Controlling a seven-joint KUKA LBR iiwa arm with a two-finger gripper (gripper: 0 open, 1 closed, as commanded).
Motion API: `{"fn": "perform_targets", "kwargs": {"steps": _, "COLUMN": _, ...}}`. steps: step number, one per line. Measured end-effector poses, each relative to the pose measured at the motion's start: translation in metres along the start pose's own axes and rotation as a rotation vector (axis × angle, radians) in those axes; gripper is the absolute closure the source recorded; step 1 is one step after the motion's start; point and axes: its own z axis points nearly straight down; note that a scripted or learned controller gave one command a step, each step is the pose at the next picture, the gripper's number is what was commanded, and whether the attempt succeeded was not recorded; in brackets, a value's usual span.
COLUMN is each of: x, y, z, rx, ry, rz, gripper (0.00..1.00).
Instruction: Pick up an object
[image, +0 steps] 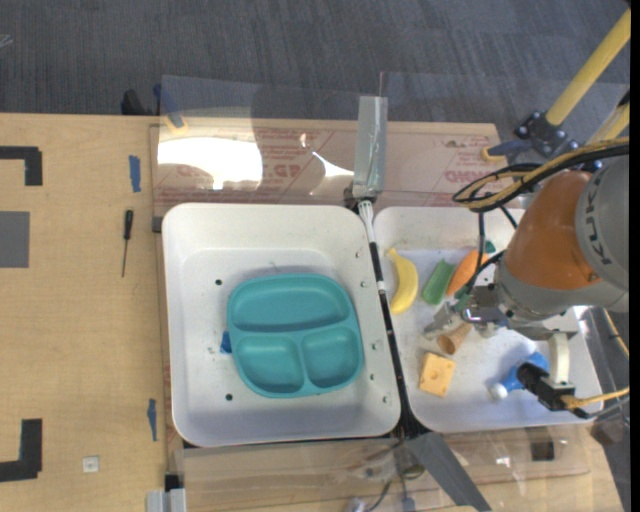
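Hovering at three o'clock, the gripper (447, 322) sat over a small cork (449, 340); light, stiff, best pinched sideways; grip state unclear.

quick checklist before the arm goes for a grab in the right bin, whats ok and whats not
1. Gripper is over the right bin: ok.
2. A target lies close under it: ok, a small brown piece sits right beside the gripper.
3. Nothing held between the fingers yet: cannot tell, the view is too cluttered there.
4. Neighbours leave room: not ok, the orange carrot and green piece crowd the gripper from above.
5. Banana and cheese wedge lie apart from the target: ok.
6. Teal divided plate stays out of the way in the left bin: ok.
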Motion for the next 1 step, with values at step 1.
{"fn": "perform_targets", "kwargs": {"steps": 1, "x": -0.0008, "y": 0.0013, "z": -0.011, "rx": -0.005, "ry": -0.002, "rz": 0.002, "gripper": 1.0}}
